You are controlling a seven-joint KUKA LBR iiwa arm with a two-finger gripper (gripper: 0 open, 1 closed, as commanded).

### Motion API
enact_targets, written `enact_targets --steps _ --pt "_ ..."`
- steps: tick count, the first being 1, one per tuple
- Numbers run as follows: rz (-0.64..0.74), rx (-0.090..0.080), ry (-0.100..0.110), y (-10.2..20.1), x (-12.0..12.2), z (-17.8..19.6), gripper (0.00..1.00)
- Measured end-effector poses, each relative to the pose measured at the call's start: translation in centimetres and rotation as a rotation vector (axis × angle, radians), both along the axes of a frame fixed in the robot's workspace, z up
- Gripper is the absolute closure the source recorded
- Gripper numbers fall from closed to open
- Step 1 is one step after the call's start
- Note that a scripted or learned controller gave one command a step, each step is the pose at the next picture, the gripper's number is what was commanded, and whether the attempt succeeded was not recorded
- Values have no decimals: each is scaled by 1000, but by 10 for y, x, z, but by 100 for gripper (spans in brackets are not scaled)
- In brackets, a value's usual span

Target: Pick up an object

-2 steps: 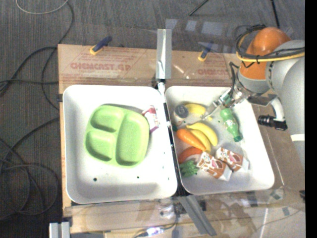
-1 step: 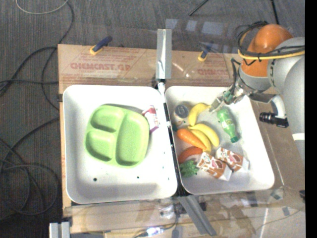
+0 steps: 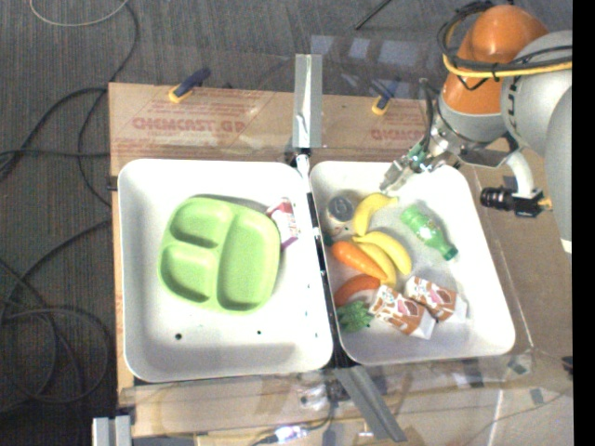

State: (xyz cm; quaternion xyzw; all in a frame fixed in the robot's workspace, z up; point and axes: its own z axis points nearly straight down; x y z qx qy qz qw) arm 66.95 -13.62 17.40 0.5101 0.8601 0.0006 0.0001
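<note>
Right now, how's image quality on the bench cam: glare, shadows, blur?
Camera view: lighting is soft and even, with a thin shadow along the upper edge of the green tray; the white rims of the right bin look bright and near washed out; a clear panel behind the bins shows faint reflections; the gripper is small and soft, finger detail unreadable; the banana and carrot read clearly.

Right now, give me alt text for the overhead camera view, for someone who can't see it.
A grey robot arm's gripper hangs over the far edge of the right white bin, above yellow bananas, a green plastic bottle, a carrot and small cartons. The left white bin holds a green divided tray.
</note>
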Motion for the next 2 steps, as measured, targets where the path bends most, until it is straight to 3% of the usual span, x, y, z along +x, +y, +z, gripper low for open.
enact_targets --steps 1,2 --pt "132 -5 1 -51 -1 58 100" --pt "209 -3 1 -24 -39 60 100"
